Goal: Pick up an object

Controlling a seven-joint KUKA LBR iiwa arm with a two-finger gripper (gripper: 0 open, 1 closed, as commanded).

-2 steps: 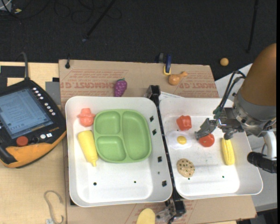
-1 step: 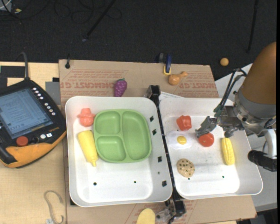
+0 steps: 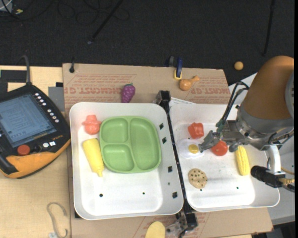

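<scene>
The gripper (image 3: pixel 212 145) sits low in the right bin (image 3: pixel 258 198), can't tell if it's open or clamped, right up against a red tomato-looking toy (image 3: pixel 220 148) that's probably light, hard, slick plastic, so I'd pinch it across the middle.

Teach pendant (image 3: pixel 25 128) with orange underside lies on the bench (image 3: pixel 20 202), left of the bins. Cardboard sheet (image 3: pixel 104 83) under the bins. Blue-yellow clamp (image 3: pixel 178 68) at the cardboard's far edge. Metal hook (image 3: pixel 57 214) near the bench's front-left.
</scene>
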